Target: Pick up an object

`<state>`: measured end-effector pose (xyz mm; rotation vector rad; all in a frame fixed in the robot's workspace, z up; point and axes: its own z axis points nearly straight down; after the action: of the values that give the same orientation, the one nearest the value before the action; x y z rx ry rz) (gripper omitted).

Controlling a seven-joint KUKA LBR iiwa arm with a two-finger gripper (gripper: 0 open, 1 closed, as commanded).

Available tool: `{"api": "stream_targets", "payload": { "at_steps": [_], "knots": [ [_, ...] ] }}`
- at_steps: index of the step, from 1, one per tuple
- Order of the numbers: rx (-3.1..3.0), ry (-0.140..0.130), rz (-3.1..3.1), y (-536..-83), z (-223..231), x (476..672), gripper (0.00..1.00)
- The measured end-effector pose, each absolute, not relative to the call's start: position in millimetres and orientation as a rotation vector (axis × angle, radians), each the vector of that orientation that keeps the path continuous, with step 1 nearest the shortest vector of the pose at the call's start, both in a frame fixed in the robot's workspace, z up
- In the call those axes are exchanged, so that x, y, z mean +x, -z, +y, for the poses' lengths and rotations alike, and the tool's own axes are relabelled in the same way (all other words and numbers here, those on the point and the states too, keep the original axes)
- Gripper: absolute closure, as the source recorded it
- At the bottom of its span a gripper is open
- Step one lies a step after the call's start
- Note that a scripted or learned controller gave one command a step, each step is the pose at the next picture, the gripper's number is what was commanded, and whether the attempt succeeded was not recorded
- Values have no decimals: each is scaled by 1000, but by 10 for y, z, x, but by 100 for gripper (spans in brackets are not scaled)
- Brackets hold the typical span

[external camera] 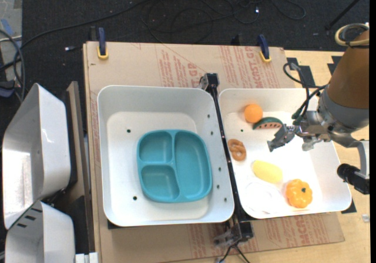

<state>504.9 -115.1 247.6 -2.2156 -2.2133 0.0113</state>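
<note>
While the gripper (281,138) hangs over the middle of the right bin (335,197) with its dark fingers spread apart and nothing between them, no object is yet secured. The nearest candidates are the watermelon slice (268,122), lying toward the bin's far edge just beside the orange ball (253,113), and the yellow lemon-shaped piece (267,171), lying toward the near edge. The main risk is a descent into the bare floor between these items, so that the fingers would close on nothing. The slice is thin, flat and curved, green-rimmed with a red face, and would likely slip under a shallow grasp. A pretzel (237,149) rests by the bin's left wall, and an orange pumpkin (298,192) sits near the near-right corner. The left bin (111,138) carries a teal divided tray (174,165)
</note>
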Motion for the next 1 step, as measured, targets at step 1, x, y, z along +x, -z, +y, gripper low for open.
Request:
{"api": "stream_targets", "payload": {
  "at_steps": [1],
  "knots": [
    [-2219,0,-2223,-2532,-1149,5072,0]
  ]
}}
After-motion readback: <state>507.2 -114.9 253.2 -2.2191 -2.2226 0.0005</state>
